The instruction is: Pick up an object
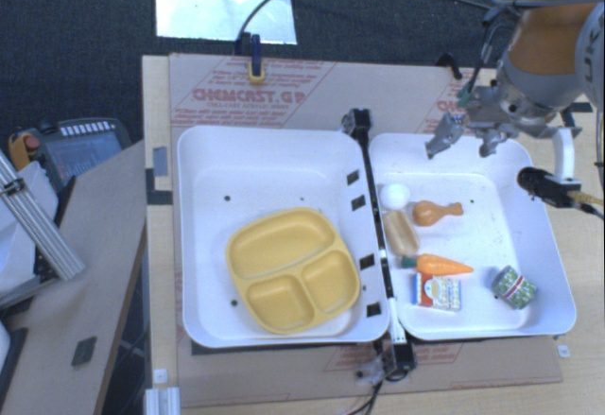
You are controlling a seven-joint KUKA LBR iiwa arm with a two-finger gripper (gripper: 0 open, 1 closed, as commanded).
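My gripper (467, 137) hangs open and empty over the right bin's (529, 323) far edge; the chicken drumstick (437, 211) lies just below, easiest reach.

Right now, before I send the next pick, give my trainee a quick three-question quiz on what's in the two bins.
1. True or false: the yellow divided tray lies in the right bin.
2. Which item lies nearest the gripper? A) green can B) white egg C) small carton
3. Fill in: the carrot lies between the bread roll and the ____.

Key
1. False: the tray is in the left bin.
2. B: the egg sits at the right bin's far left, closest to the open jaws hanging over the far rim.
3. Small carton.
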